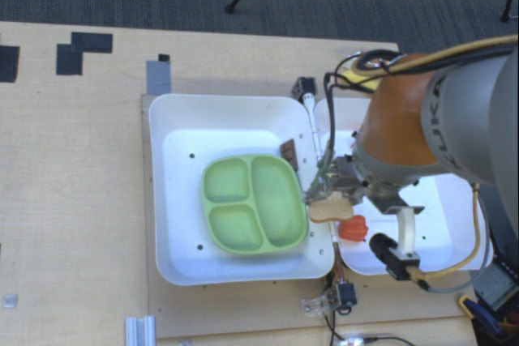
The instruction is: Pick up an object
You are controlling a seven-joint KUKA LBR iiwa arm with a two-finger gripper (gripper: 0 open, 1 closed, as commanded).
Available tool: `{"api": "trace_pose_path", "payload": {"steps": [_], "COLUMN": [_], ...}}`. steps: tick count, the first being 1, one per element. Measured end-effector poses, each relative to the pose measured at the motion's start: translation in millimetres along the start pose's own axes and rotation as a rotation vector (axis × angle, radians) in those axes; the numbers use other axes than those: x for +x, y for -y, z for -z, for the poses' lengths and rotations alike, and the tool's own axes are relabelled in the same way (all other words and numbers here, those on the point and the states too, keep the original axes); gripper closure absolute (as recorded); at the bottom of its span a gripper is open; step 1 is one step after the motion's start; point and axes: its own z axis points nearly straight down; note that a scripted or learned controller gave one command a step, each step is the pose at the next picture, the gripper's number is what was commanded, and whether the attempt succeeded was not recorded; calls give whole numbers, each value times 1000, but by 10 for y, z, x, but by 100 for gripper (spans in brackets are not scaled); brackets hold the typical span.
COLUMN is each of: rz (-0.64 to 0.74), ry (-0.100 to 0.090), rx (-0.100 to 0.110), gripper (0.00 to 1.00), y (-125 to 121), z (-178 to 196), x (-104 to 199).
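A stiff green divided plate (253, 204) lies left of the gripper (345, 189), best taken by its rim. Just below the gripper sit a light toast-like piece (330, 211) and small red item (353, 229).

My own grey wrist with its orange band (397, 126) covers my end effector, so its fingers can't be made out. It also hides much of the right shallow white plastic bin (454, 198) beneath. A small brown object (288, 148) to the left is too small to identify.
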Motion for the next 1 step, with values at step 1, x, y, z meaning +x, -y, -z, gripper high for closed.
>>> {"api": "trace_pose_path", "payload": {"steps": [1], "rz": [-1], "ry": [0], "rx": [2], "gripper": [100], "y": [7], "z": [-148], "x": [-175]}}
